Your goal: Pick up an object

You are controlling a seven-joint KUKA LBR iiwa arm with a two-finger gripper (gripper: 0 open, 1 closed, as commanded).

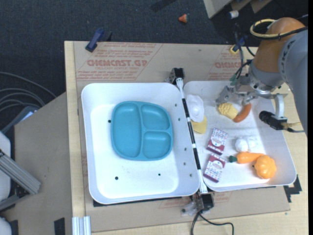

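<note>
Step in hand, by my read: final descent onto a target in the right bin (288, 155). To do it well: come straight down, centre over one item only, keep clear of the bin wall, close fully before lifting.

Largest to smallest:
- Left bin (98, 175): carries a blue divided plate (142, 130), nothing to grab easily there.
- Right bin: all the small stuff. Arm w/ orange band (274, 48) reaches in over its upper right corner.
- Gripper (236, 96): low over the bin's upper part, right above the corn cob (226, 110) and the sausage (242, 113), which lie touching each other. Can't tell how wide the fingers are; nothing visibly pinched. Contact w/ corn or sausage: can't tell.
- Other items: orange pepper (265, 166) w/ carrot (247, 157) just beside it, near bottom right; two red packets (216, 141) mid-bin; white lump (195, 106) and cheese wedge (199, 126) by the left wall; small white pieces (246, 144) near the carrot.

Risk, imo: corn and sausage are crowded together, so the grab could nudge one and slip off both.
</note>
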